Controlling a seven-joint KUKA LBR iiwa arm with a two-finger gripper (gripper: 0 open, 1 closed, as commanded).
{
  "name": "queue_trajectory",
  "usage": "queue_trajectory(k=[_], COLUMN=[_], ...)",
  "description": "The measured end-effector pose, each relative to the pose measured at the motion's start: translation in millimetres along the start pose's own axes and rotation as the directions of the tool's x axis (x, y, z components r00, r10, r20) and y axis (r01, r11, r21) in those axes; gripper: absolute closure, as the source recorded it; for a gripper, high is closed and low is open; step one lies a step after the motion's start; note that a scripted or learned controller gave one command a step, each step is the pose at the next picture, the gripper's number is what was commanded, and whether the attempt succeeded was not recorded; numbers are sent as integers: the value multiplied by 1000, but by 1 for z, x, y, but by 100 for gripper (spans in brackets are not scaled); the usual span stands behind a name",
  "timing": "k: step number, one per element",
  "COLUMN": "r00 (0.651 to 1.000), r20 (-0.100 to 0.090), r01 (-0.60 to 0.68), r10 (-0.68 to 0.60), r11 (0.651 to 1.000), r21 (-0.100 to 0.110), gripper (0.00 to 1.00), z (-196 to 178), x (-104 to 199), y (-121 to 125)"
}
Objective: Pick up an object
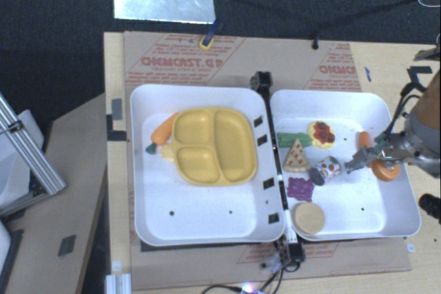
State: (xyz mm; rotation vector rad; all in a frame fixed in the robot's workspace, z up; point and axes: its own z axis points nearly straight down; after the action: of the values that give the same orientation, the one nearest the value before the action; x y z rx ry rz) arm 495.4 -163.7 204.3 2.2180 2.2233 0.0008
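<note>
From the overhead camera, the grey arm reaches in from the right and its gripper point(365, 160) sits low over the right white bin point(344, 222), beside an orange round piece point(386, 171). Whether it is open or closed, I cannot tell. Just left of it lies a small grey-and-red can point(326, 169), near a pizza slice toy point(297, 156), a purple piece point(300, 188) and a tan round disc point(309, 217). Over in the left white bin point(200, 220), a yellow divided plate point(211, 145) rests with an orange carrot point(163, 129) touching its edge.
</note>
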Motion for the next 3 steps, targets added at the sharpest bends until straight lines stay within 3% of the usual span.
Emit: queue_trajectory(k=[2, 3], r00=[1000, 1000], r20=[-1, 3], r01=[0, -2], r10=[0, 2], r11=[1000, 1000], r21=[-1, -6], gripper=[0, 100], z=[113, 100], x=[4, 2], y=[2, 3])
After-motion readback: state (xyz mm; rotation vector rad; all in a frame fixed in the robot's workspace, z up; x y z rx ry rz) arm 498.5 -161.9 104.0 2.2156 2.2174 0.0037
